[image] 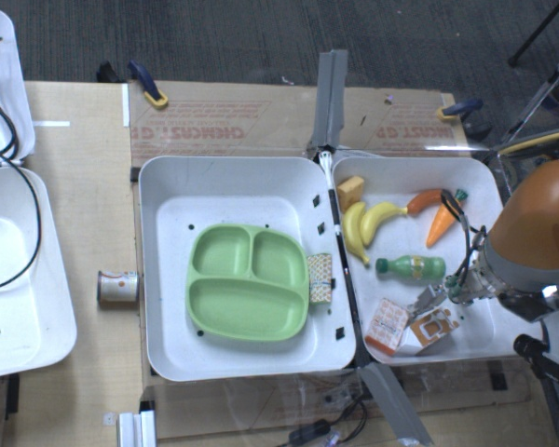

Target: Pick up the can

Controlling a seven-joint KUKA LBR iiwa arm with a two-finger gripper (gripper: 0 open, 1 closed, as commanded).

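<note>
**Gripper low in the right bin, can outside on the table**

Gripper (435,298) down near the right bin's (484,170) front edge, over a small carton (388,326); finger state impossible to tell. Can (118,288) on its side on the table (84,138), just beside the left bin's (154,250) left wall.

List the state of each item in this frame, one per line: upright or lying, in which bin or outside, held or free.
can: lying on its side on the bench, outside the bins, left of the left bin, free.
green plate: flat in the left bin.
green bottle: lying in the right bin.
bananas: lying in the right bin.
carrot: lying in the right bin.
hand: low over the right bin's front corner, far from the can.
</note>
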